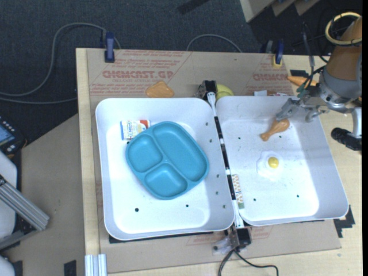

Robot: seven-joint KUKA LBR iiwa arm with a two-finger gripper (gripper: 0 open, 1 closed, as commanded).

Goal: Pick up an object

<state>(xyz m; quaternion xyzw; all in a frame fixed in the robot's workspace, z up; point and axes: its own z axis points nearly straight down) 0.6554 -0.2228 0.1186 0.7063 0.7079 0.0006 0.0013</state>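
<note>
Two shallow white bins sit side by side on the bench (86, 154), seen from above at a slant. The left bin (115, 211) holds a blue divided plate (167, 160) with three compartments, lying slightly turned, and a small printed packet (133, 127) tucked just beside the plate's upper left edge, partly under it. The right bin (310, 206) holds a toy fried egg (271, 165) (white with a yellow yolk) near its middle, and a tan toy drumstick (275, 129) lying tilted toward the bin's upper right.

The grey arm reaches in from the right, its gripper (294, 111) low over the right bin's upper right corner, just beside the drumstick's upper end; whether it touches the drumstick, or how the gripper stands, cannot be told from this angle.

Outside the bins, an orange piece (160, 89) and a yellow-green object (223, 91) rest on the bench along their far edge.
</note>
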